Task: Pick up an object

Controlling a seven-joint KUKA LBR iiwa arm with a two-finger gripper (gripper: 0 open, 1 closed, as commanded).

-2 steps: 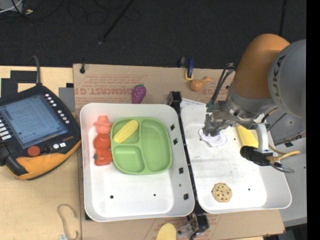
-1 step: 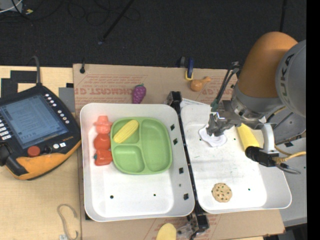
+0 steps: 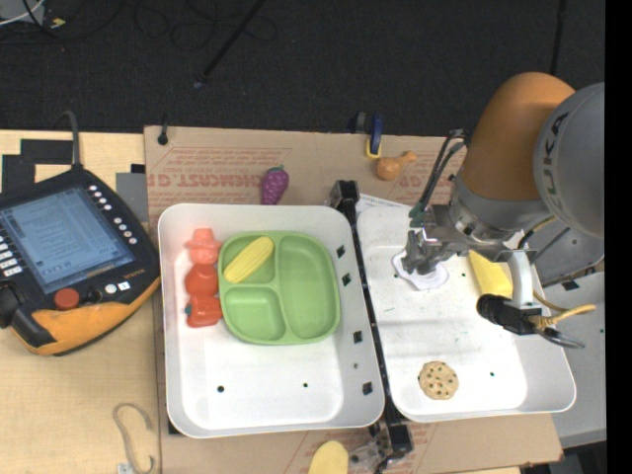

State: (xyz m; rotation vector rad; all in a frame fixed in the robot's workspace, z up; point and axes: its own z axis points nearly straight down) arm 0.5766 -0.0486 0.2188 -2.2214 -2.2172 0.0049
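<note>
Camera view: round, brown-speckled cookie point(image 3: 437, 380).

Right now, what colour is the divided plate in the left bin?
Light green divided plate, clearest in the camera view.

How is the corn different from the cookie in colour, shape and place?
The corn is yellow and long; the cookie is brown, round and flat. The corn lies in the green plate in the left bin; the cookie lies directly on the right bin's floor. Both are toy foods.
</note>
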